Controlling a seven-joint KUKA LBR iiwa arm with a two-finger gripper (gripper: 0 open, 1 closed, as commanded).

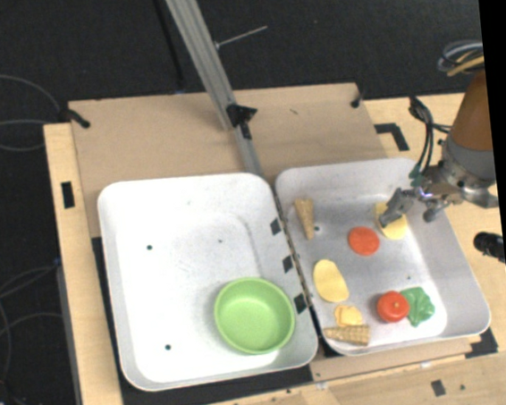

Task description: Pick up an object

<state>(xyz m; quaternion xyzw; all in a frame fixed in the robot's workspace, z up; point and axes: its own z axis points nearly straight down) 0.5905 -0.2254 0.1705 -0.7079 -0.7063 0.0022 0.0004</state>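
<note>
Yellow toy (395,226) sits at about two o'clock in the right bin (465,296). The gripper (408,203) seems to hold it between spread fingers. It is grabbing now; next, lift straight up.

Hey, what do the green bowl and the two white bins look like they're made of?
The round green bowl looks like moulded plastic: one even lime colour, smooth, with a soft sheen and a thick rounded rim. The two shallow white bins, left and right, also look like plastic or perhaps enamelled metal: rounded corners, with a dull, faintly speckled surface. This camera view can't settle which.
</note>
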